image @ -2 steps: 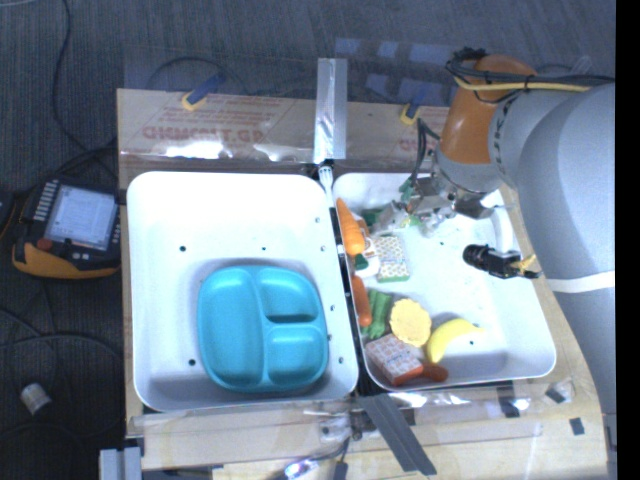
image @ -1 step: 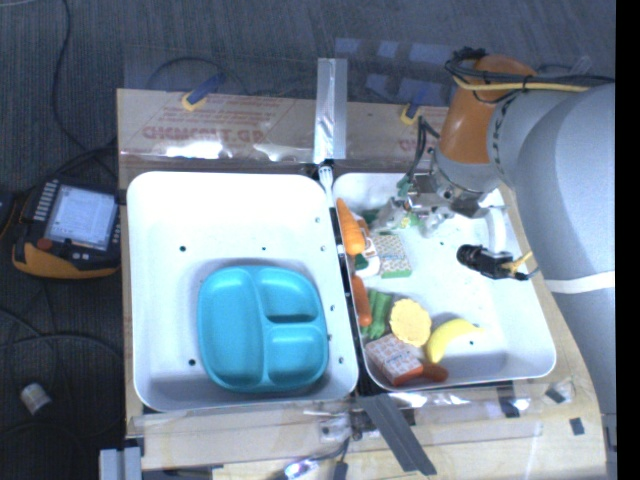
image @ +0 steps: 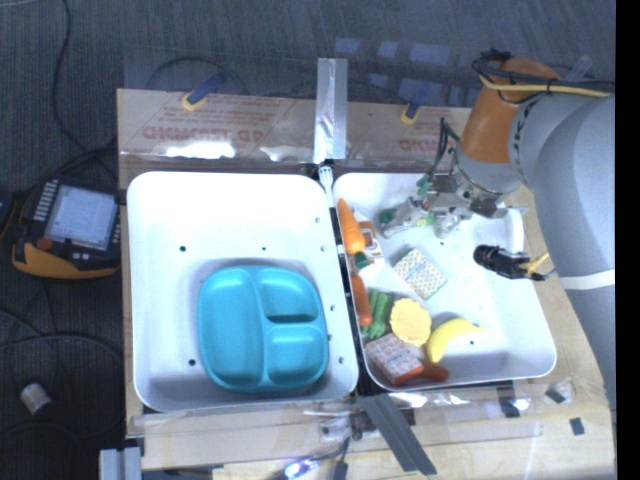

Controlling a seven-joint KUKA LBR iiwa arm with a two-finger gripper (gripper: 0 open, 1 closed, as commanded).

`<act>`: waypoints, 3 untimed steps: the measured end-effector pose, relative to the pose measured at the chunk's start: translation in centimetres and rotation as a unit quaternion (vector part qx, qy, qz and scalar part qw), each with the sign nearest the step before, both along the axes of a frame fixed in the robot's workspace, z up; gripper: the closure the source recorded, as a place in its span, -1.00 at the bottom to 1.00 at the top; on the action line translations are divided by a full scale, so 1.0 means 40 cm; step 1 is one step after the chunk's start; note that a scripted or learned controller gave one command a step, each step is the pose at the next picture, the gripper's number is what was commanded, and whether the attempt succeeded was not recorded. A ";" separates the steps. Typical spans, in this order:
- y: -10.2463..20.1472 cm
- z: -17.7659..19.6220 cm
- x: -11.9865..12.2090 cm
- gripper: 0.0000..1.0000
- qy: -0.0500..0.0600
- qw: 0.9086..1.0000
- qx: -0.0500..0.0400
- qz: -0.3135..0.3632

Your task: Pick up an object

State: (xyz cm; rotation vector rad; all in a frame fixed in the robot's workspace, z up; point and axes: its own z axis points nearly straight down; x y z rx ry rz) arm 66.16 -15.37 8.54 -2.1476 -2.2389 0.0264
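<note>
The hand (image: 437,206) hovers low in the right bin (image: 520,353), its grip unclear, apparently holding nothing, so picking is not done.

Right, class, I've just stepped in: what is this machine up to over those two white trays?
A grey robot arm with an orange band reaches in from the right, and its gripper hangs over the far end of the right bin. That bin holds a jumble: a carrot, a banana, a round yellow piece and a patterned white packet. Nothing shows between the gripper's fingers. The left bin holds a blue divided tray.
</note>
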 end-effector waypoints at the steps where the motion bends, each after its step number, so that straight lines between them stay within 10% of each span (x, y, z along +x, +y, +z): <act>1: -0.092 0.089 -0.040 -1.00 -0.019 0.998 -0.009 -0.051; 2: -0.149 0.184 -0.010 -1.00 -0.020 0.998 -0.009 0.057; 3: -0.133 0.060 0.000 -1.00 -0.028 0.998 -0.007 0.064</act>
